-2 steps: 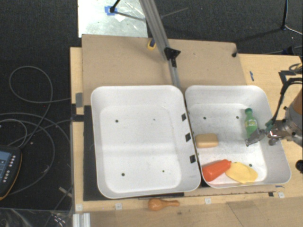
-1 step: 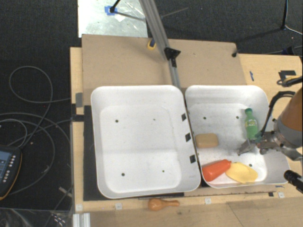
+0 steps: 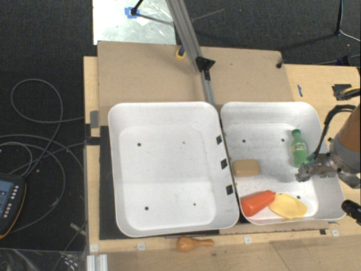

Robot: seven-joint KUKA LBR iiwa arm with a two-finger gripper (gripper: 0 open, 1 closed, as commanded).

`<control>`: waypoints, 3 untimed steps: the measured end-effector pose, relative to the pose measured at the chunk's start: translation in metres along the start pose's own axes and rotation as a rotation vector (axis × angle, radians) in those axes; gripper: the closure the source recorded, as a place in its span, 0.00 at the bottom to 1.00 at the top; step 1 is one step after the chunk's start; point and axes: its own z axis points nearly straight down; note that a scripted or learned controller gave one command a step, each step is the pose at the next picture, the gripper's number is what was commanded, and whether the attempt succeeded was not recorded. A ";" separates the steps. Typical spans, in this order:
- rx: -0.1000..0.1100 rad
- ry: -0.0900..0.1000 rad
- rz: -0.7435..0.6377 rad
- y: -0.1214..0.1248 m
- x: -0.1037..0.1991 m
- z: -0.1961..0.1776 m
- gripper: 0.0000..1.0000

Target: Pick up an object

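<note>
The right bin [image 3: 265, 117] holds a green bottle [image 3: 298, 147] near its right wall, a tan block [image 3: 246, 167] by its left wall, a red-orange carrot-like piece [image 3: 257, 202] and a yellow piece [image 3: 289, 206] at its front. My gripper [image 3: 306, 172] hangs over the bin's right side, just below the green bottle and above the yellow piece. Nothing shows between its fingers, and its state is too small to read.
The left bin [image 3: 169, 168] stands beside the right one. A tan pear-shaped thing [image 3: 193, 243] lies on the bench in front of the bins. A metal pole [image 3: 189, 33] slants in from the top. Cables [image 3: 34, 145] lie on the floor at left.
</note>
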 end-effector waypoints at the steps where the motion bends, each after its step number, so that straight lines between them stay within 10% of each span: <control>1: -0.004 -0.002 -0.005 0.012 -0.001 -0.058 1.00; 3: -0.004 -0.002 -0.006 0.024 -0.004 -0.154 1.00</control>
